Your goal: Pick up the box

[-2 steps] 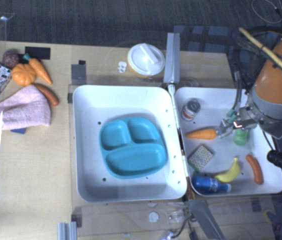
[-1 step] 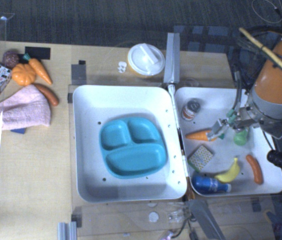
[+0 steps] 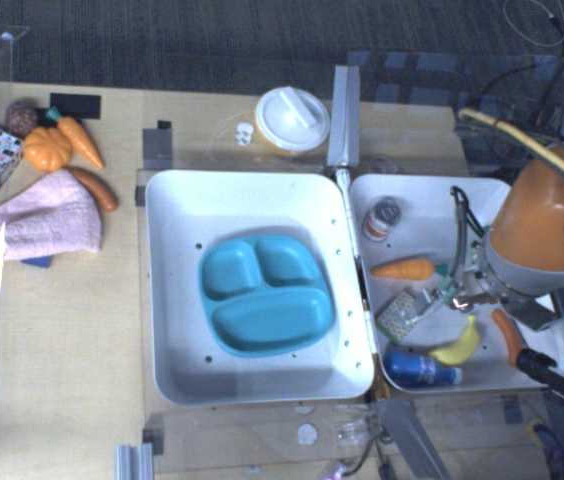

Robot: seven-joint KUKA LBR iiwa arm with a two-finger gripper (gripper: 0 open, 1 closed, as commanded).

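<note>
The box point(image 3: 395, 317) is small, grey and speckled, and lies tilted in the right bin point(image 3: 417, 196) near its left wall. My gripper point(image 3: 434, 302) hangs low just right of the box and touches or nearly touches its upper right corner. The arm, with its orange band point(image 3: 540, 226), comes in from the right. I cannot see the box held between anything.
Around the box lie a carrot point(image 3: 403, 268), a small can point(image 3: 382, 216), a banana point(image 3: 459, 345), a blue bottle point(image 3: 418, 370) and an orange-red piece point(image 3: 509, 334). The left bin point(image 3: 172, 268) holds a blue divided plate point(image 3: 265, 293). Toy food and a pink cloth point(image 3: 42, 218) sit at far left.
</note>
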